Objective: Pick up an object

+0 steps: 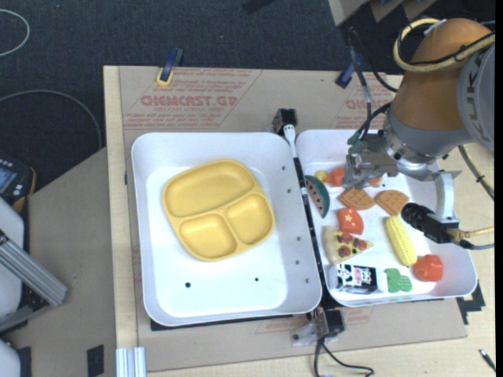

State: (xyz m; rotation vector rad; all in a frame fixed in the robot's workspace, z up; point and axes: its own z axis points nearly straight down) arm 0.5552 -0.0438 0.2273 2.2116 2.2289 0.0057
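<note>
Yellow plate (218, 209) w/ three sections sits in the left bin (149, 171), tilted a bit, towards the upper-left part. Right bin (464, 277) holds toy food: watermelon slice (317, 193) at its left wall, waffle (357, 199) just right of it, strawberry (350, 220) below the waffle, pizza slice (347, 247) under that, small black-and-white packet (355, 277) at the front edge. Further right: cookie (391, 203), corn cob (402, 240), green piece (398, 281), red tomato (428, 268) near the front-right corner. Gripper (359, 171) is low over the bin's upper part, just above the waffle, next to an orange bit (336, 176). Can't tell how far apart its fingers are, or if anything's gripped. Arm (436, 85) comes in from upper right.
</note>
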